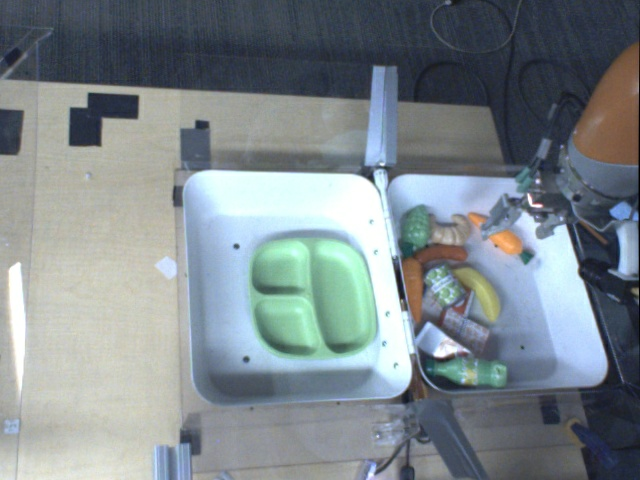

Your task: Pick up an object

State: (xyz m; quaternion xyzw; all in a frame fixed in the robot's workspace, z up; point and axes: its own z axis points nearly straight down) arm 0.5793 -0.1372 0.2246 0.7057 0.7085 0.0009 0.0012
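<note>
Nothing is lifted yet — our tool [508, 218] hangs over the orange carrot [507, 241] in the right bin [560, 368]; its grip we cannot tell.

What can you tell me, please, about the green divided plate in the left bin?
The green divided plate is a light green tray, seemingly plastic, with rounded corners and three recessed compartments: two smaller ones on its left side and one larger along its right. Nothing lies in its compartments. It lies flat, right way up, near the middle of the left bin, turned slightly askew to the bin's walls. It rests on the bin's white floor and touches no wall or other object.
</note>
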